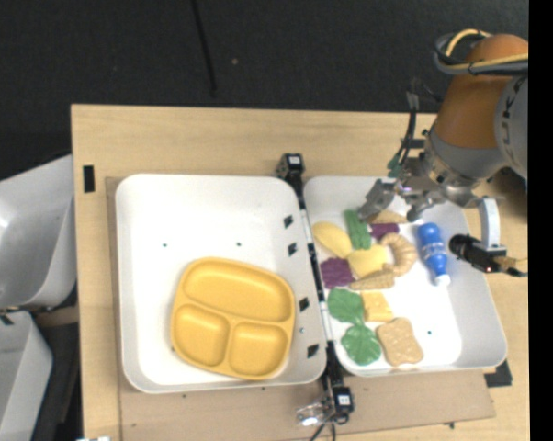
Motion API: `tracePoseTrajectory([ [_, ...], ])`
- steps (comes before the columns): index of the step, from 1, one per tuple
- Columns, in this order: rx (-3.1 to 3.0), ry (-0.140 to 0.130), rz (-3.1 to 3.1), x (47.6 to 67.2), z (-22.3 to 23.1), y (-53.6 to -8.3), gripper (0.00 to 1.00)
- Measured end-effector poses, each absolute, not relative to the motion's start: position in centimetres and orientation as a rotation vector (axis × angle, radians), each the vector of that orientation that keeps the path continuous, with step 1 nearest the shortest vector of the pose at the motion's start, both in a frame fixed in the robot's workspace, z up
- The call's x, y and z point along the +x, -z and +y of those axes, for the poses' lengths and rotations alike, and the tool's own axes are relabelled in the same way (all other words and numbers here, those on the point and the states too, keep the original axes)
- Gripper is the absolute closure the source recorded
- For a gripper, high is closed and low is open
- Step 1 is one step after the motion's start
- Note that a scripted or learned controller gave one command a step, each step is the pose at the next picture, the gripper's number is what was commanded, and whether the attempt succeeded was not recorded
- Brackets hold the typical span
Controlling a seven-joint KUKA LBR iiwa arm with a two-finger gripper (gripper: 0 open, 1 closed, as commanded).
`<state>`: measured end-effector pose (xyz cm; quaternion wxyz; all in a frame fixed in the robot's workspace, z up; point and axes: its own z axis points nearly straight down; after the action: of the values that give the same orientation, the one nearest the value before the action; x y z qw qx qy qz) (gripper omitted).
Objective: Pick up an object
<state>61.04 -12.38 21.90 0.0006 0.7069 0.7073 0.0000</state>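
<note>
Hovering over your right bin point(474, 333) | gripper point(396, 205) above the toy food pile point(368, 274) | jaws: you cannot tell | yellow tray point(231, 318) in left bin point(148, 246)

The scene is evenly and brightly lit from above. The white bins point(148, 246) are nearly washed out, with mild glare on the yellow tray point(231, 315). Shadows are soft and short. The upper frame is left dark. Slight softness is seen throughout.

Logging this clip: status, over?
Claw low over right bin, nothing visibly held. Green piece just below. Toy food crowded close.
</note>
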Motion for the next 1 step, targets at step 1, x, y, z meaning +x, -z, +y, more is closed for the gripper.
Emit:
tracePoseTrajectory([
  [1, 2.229, 0.01, 2.224, 57.51, -13.34, -12.48, 0.0],
])
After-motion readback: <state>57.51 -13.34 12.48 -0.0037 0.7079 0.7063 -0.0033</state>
